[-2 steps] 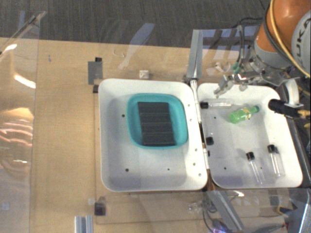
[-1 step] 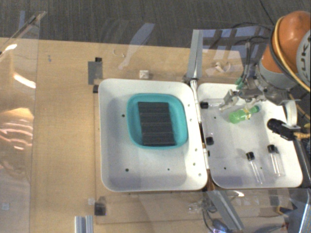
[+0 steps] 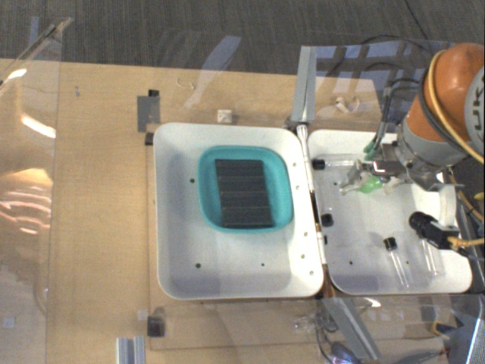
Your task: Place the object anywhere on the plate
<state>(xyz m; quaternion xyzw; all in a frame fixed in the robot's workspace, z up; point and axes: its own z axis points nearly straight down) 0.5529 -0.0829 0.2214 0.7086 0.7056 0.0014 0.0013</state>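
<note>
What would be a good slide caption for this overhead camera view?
KUKA arm's gripper over the right bin beside a small green object; teal plate waits in the left bin.

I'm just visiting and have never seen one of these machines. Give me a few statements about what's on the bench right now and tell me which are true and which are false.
1. A teal plate lies in the left bin. True.
2. The plate holds a dark, ribbed rectangular insert. True.
3. The arm hangs over the left bin. False: the arm, with its gripper, is over the right bin.
4. A small green object already sits on the plate. False: it is in the right bin, by the gripper.
5. The two bins stand at opposite ends of the bench. False: they sit side by side.
</note>
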